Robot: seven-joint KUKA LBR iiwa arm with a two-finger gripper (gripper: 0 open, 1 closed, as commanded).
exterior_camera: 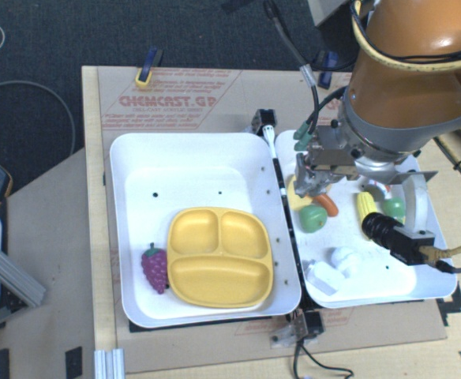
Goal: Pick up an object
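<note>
Toy food is what the arm is after, and it sits heaped in the right bin (420, 287): a green apple-like piece (312, 219), a small orange carrot (326, 204), a corn cob (365, 205) and something yellow (297, 197) against the divider. From where I stand the gripper (316, 181) hangs low over that far-left cluster, just above the yellow and green pieces, presumably because they crowd together there. Whether it is spread or closed, or has anything, I cannot tell; the wrist hides it. In the left bin (136, 180) a yellow divided plate (219, 257) lies with purple grapes (155, 268) touching its left edge.
</note>
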